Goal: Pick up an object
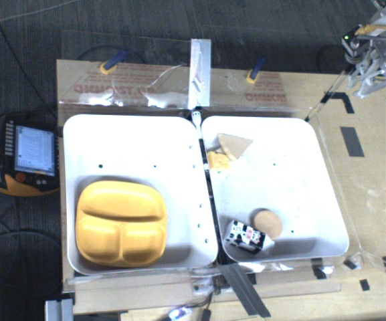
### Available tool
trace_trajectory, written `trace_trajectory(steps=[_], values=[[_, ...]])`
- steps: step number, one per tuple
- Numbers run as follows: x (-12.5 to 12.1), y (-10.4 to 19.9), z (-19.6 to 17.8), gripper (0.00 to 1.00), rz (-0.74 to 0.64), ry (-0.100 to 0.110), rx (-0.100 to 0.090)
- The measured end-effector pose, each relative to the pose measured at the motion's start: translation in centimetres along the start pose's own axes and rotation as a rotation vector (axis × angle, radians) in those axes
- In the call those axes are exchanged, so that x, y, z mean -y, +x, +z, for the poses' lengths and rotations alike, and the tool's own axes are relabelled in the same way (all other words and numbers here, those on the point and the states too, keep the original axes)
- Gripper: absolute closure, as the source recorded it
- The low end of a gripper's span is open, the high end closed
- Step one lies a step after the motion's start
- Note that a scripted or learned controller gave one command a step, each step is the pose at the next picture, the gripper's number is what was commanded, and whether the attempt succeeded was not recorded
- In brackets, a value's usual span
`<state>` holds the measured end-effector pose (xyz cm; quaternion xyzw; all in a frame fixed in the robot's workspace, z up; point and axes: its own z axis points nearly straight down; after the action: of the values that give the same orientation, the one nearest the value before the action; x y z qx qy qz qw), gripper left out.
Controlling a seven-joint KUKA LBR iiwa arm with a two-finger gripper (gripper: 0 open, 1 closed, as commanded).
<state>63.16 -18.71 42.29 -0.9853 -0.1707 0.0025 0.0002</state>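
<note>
With nothing yet being lifted, the picking step is only beginning: the big yellow block (121,223) is sitting at seven o'clock in the left bin (132,134), the cork disc (267,223) at five o'clock, while the hand's state I cannot tell.

Colours we see on the bench

We see two shallow white plastic bins: the left bin (132,136) holds a big smooth yellow lumpy block (120,223), and the right bin (300,172) holds a round tan cork-coloured disc (267,223), a small black-and-white box with tiny red marks (246,237), a pale beige wedge (234,144) and a small yellow crumbly piece (219,159). The wooden bench (373,199) is light brown with dark grey tape strips. Two yellow-and-blue clamps (114,61) sit at the back. The floor (19,65) is dark grey. An orange-and-black handheld pad with a pale blue screen (27,156) lies at the left.
</note>
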Motion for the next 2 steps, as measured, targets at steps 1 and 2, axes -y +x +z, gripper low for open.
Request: trace_trajectory(steps=[1, 2], values=[[-3.2, -1.5, -1.0, 1.00, 0.122, 0.000, -0.002], [0.5, 1.8, -1.0, 1.00, 0.113, 0.001, -0.003]])
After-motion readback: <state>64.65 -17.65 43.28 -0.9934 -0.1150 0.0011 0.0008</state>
